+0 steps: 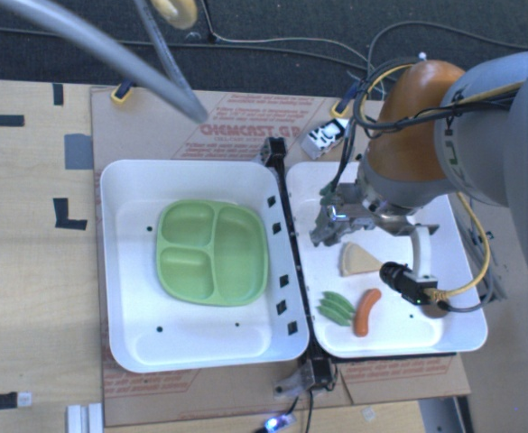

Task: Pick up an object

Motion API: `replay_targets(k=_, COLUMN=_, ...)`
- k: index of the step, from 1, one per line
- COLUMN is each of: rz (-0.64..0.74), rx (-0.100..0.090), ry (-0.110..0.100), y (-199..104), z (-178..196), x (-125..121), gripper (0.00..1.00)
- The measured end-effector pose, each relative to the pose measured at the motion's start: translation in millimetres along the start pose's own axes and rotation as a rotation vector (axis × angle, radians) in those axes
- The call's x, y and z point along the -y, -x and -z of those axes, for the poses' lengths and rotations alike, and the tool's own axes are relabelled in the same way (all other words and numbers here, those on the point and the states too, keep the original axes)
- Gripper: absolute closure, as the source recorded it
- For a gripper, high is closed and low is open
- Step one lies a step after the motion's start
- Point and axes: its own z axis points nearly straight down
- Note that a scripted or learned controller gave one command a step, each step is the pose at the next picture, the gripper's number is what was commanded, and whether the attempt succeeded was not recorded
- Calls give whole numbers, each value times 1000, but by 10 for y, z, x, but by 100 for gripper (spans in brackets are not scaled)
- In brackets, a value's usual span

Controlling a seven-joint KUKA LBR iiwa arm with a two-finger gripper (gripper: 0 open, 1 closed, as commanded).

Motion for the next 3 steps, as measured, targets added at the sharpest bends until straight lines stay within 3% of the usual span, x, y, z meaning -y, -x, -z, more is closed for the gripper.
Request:
replay_targets(k=2, rz=1, rx=0, ry=0, y=-1012, z=-111, x=133, gripper=100)
replay_targets(k=3, rz=-3, rx=2, ry=0, y=-979, z=-108, x=130, gripper=0)
